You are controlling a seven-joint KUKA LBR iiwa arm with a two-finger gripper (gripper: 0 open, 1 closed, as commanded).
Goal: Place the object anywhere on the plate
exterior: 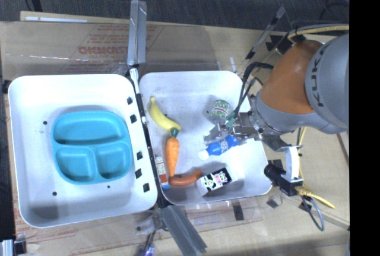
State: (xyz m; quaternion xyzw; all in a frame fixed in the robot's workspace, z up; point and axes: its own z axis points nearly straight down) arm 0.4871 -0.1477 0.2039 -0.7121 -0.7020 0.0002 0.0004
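- From my remote seat, the job looked barely begun — the blue divided plate sat in the left bin with all three compartments bare of any item.
- Every candidate lay in the right bin: a banana near its left wall, a carrot just below it, a sausage-like piece along the front, a cow-patterned milk carton beside that, a blue bottle with a white cap toward the middle, and a round green-patterned thing further back.
- The jaws hung low over the right bin, between the green thing and the blue bottle — right at the bottle's upper end.
- I could not tell whether they stood apart or together; the wrist hid them, and I saw nothing plainly pinched.
- I judged the bottle the likeliest target, though the view did not settle it.
- Left to do, as I read it: secure a grasp, lift clear, carry across the divider to the left bin, and release over the plate.
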